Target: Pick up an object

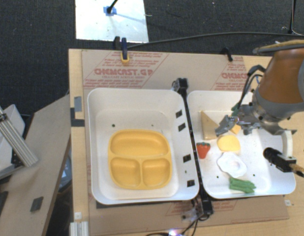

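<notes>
The gripper (229, 125) hangs low in the right bin (270, 183), likely to grab a toy. I cannot tell how it is set. A yellow toy (228, 143) sits just below it. A yellow tray (140, 159) rests in the left bin (100, 146), far off.

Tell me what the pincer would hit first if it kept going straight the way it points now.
Probably the tan wedge-shaped piece: the pincer points down and left, right at its edge in the right bin. Height above it is unclear from this single view, so contact is a guess.
</notes>
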